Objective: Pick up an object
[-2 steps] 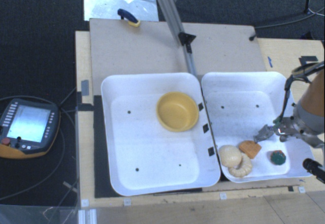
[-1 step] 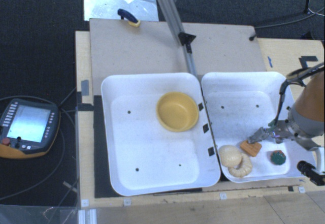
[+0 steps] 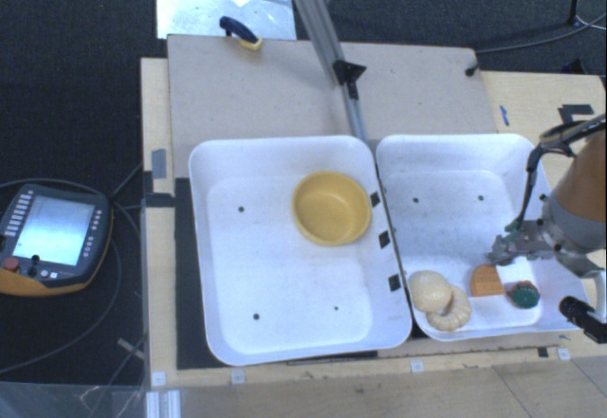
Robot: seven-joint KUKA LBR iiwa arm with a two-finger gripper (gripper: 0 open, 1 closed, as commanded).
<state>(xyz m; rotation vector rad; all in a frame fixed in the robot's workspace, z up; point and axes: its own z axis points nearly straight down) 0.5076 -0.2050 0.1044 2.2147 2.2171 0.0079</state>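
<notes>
White bins: two shallow white plastic bins sit side by side on the bench, the left bin (image 3: 228, 312) and the right bin (image 3: 446, 170), their inner edges touching along the middle.
Left bin contents: a round yellow bowl (image 3: 331, 208) stands upright in the upper right part, near the shared edge.
Right bin contents: four items cluster along the near edge. A pale cream rounded object (image 3: 429, 290) lies at the near left corner. A tan curved ridged object (image 3: 453, 311) lies just beside it, touching it on the right. A small orange block (image 3: 487, 281) lies right of these. A small dark green rounded object (image 3: 523, 294) lies just right of the block.
Arm: the grey arm with an orange band (image 3: 580, 187) enters from the right, over the right side of the right bin.
Gripper: the two-finger gripper (image 3: 512, 248) hangs above the orange block and the green object, near both.
Finger state: cannot be told; the gripper body hides the fingertips, and nothing is seen between them.
Bench surround: a beige board (image 3: 285, 89) lies behind the bins, and a grey metal pole (image 3: 318, 13) rises across it.
Floor: a teach pendant with a lit screen (image 3: 52, 236) lies at left.
</notes>
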